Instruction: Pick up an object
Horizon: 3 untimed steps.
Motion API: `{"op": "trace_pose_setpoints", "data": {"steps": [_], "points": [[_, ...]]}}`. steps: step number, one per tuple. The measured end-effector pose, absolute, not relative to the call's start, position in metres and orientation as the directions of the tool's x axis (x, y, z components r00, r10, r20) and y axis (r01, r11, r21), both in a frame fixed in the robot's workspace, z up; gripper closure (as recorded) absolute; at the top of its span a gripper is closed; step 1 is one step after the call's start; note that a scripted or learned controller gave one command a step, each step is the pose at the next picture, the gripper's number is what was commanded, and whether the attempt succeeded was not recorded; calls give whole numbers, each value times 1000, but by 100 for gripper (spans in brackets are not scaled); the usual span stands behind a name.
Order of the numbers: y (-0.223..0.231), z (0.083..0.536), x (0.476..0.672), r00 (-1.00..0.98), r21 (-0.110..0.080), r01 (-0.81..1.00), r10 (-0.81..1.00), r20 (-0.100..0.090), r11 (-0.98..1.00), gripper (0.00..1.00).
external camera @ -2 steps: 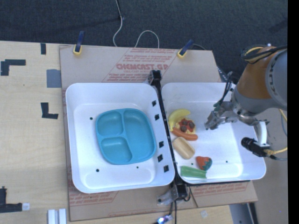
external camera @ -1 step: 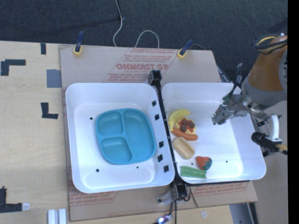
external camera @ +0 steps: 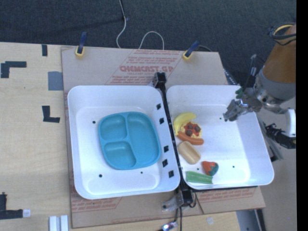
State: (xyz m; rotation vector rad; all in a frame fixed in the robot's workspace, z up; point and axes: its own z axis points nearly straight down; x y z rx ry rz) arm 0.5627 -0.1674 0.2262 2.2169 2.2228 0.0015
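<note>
In the right bin several toy foods lie along its left side: a yellow banana, a hot dog with toppings, a tan bread roll, a red strawberry and a green vegetable. My gripper hangs over the right bin's upper right part, well to the right of the foods, with nothing seen between its fingers.
The left bin holds a blue divided plate. A black divider runs between the two bins. Both bins rest on a cardboard sheet held by two clamps. The arm's grey wrist stands at the right edge.
</note>
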Motion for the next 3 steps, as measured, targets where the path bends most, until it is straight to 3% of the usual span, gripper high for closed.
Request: {"op": "trace_pose_setpoints", "data": {"steps": [1, 3], "points": [[-167, 258, 564, -3, 2, 1000, 1000, -1, 3, 100], [-68, 241, 594, -7, -4, 1000, 1000, 1, 7, 100]]}}
